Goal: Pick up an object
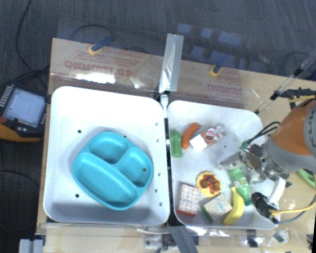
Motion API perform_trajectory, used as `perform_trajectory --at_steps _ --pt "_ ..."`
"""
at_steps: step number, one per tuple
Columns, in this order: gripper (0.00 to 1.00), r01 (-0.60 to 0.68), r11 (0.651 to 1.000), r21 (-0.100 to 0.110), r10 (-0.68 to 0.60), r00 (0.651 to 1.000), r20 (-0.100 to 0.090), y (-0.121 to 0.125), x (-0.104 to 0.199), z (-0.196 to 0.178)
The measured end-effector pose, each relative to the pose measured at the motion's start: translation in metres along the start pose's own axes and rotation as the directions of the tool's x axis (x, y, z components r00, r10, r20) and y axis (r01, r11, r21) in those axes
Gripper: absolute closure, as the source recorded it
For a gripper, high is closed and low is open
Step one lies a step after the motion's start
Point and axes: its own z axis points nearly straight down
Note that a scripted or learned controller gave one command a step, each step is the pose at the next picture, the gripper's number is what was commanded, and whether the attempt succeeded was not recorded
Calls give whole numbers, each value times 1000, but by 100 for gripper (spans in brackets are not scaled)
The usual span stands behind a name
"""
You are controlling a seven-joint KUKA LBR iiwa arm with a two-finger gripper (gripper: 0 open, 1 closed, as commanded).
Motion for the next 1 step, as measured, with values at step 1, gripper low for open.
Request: perform_trajectory --at_steps 1 --pt "0 -72 997 -13 72 997 11 -19 8 5"
